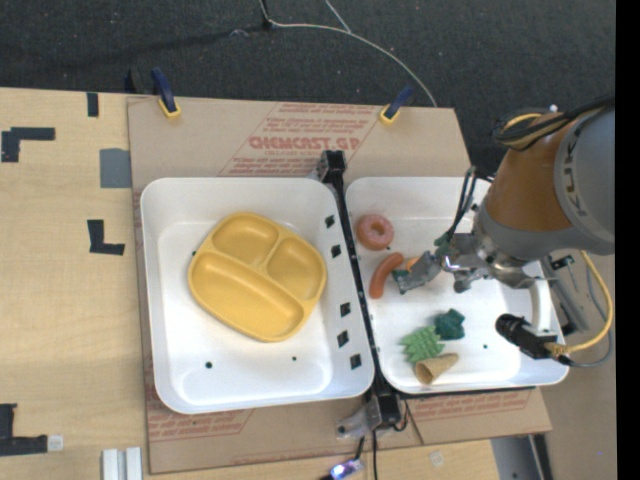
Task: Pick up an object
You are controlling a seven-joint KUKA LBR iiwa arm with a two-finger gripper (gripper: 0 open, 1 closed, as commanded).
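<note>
Two shallow white bins sit side by side on a brown cardboard sheet on the bench. The left white bin holds a yellow plastic plate with three sections, lying flat near the middle of the bin. The right white bin holds small toy foods. A pink ring-shaped toy donut lies at the far left part of this bin, close to the black divider strip between the two bins. Just nearer than the donut lies an orange toy sausage, long and thin and tilted. At the near side of the bin lie a light green leafy toy, a dark green bumpy toy just to its right, and a tan cone-shaped toy a bit nearer, touching or almost touching the light green one. The grey arm with the orange band comes in from the right and hangs over the right bin. Its gripper points left and sits right beside the right end of the orange sausage. The grey fingertips are next to the sausage, but I cannot tell if the jaws are wide, narrow, or pinching it. Two blue clamps hold the far edge of the cardboard.
</note>
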